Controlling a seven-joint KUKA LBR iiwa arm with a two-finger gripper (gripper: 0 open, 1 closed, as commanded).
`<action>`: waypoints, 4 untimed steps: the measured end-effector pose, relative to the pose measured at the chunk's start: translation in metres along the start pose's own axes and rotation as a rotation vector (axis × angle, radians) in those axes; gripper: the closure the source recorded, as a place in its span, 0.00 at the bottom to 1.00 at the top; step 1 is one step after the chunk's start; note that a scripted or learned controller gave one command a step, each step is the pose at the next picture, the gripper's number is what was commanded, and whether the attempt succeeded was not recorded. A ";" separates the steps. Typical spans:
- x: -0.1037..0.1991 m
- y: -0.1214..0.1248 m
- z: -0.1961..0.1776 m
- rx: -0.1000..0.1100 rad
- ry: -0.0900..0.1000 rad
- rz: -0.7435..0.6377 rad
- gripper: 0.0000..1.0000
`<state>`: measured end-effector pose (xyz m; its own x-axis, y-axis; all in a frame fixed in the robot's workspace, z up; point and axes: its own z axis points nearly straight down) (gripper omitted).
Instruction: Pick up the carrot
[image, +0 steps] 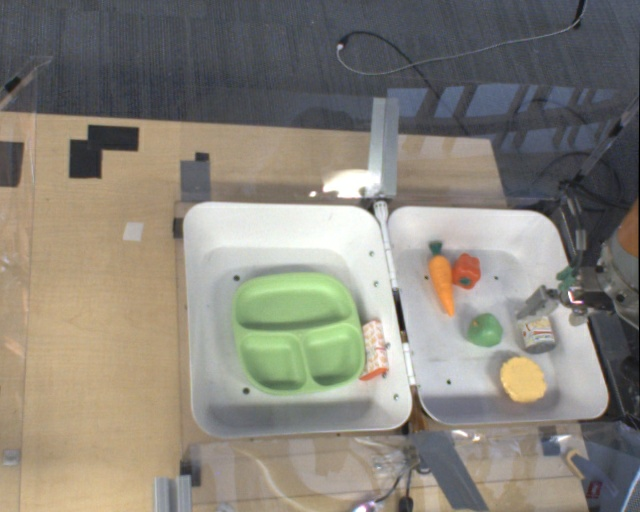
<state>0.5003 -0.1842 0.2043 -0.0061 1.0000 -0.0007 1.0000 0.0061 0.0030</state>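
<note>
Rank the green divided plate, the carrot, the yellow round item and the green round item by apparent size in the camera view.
1. Green divided plate, by far the largest.
2. Carrot and yellow round item: too close to rank; the carrot is longer, the yellow item wider.
3. Green round item, the smallest.

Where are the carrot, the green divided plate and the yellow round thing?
carrot (441, 284), camera view, middle of its orange body.
green divided plate (296, 301), camera view, floor of its long upper compartment.
yellow round thing (522, 379), camera view, centre of its top face.
</note>
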 end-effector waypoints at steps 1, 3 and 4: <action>0.040 0.075 -0.009 -0.004 -0.001 -0.244 0.00; 0.051 0.139 0.090 -0.029 -0.007 -0.406 0.00; 0.085 0.130 0.115 -0.008 -0.003 -0.588 0.00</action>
<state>0.6299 -0.0986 0.0895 -0.5594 0.8289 -0.0073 0.8288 0.5594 0.0093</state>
